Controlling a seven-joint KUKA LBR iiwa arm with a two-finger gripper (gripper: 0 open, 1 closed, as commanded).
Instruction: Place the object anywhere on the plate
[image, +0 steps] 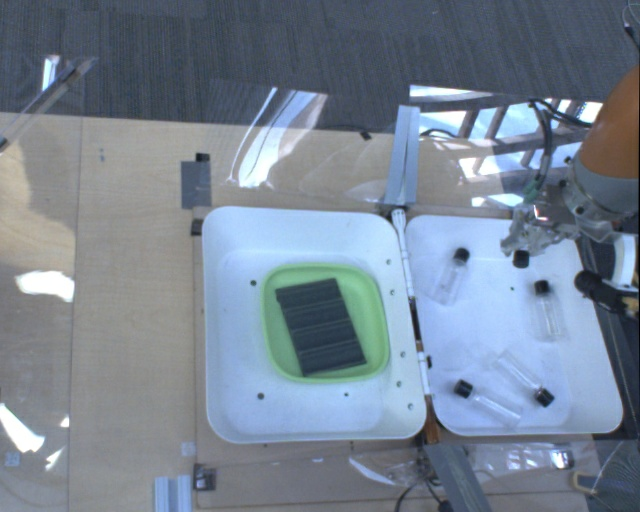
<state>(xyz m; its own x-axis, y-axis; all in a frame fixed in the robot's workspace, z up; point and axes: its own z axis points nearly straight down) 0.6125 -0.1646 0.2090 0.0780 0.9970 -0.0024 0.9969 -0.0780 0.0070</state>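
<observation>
A green square plate (374, 305) sits in the middle of the left bin (230, 300). On the plate lies a dark grey ribbed rectangular block (320, 326), flat and slightly turned. My gripper (521, 243) hangs over the far edge of the right bin (590, 400), below the orange-banded wrist at the view's upper right. It is well away from the plate. A small black piece (520, 259) lies right under the gripper; whether it is a vial cap or part of the gripper is unclear.
Several clear vials with black caps lie in the right bin: one at the far left (449, 277), one at the right (547, 312), two near the front (487, 399) (523, 379). A metal post (403, 165) stands behind the divider between the bins.
</observation>
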